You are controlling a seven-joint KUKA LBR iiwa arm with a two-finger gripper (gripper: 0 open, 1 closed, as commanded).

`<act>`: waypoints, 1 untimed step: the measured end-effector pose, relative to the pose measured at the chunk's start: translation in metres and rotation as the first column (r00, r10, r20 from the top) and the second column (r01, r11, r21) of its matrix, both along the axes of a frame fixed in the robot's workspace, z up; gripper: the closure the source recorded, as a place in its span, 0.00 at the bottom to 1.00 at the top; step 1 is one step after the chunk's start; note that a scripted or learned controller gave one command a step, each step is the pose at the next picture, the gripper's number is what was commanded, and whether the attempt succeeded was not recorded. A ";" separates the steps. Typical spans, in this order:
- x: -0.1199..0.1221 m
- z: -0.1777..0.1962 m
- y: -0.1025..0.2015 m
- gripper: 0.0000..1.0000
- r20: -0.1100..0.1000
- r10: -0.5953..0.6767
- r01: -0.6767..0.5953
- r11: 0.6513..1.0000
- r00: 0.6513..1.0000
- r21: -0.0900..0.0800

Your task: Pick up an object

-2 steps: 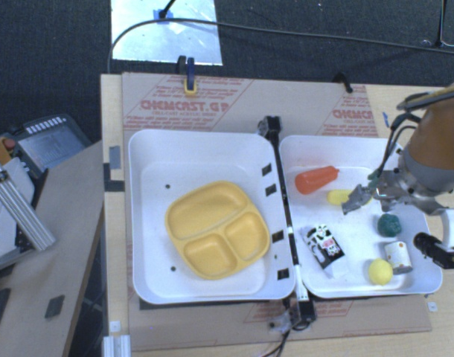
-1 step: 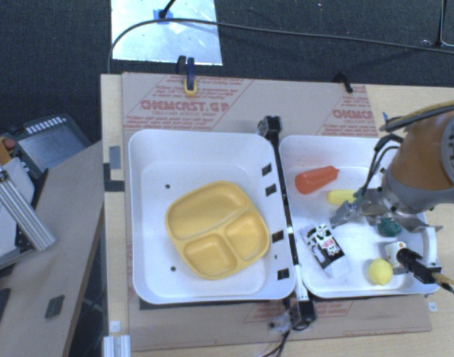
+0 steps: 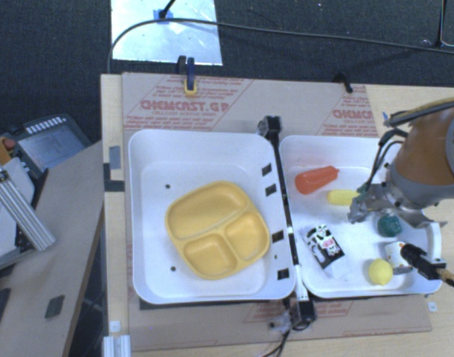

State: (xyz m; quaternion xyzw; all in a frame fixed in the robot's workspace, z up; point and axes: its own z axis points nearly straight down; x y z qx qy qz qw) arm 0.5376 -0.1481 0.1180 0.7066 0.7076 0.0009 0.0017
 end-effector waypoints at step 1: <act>0.007 0.046 -0.005 1.00 0.003 0.002 -0.002 1.000 1.000 -0.001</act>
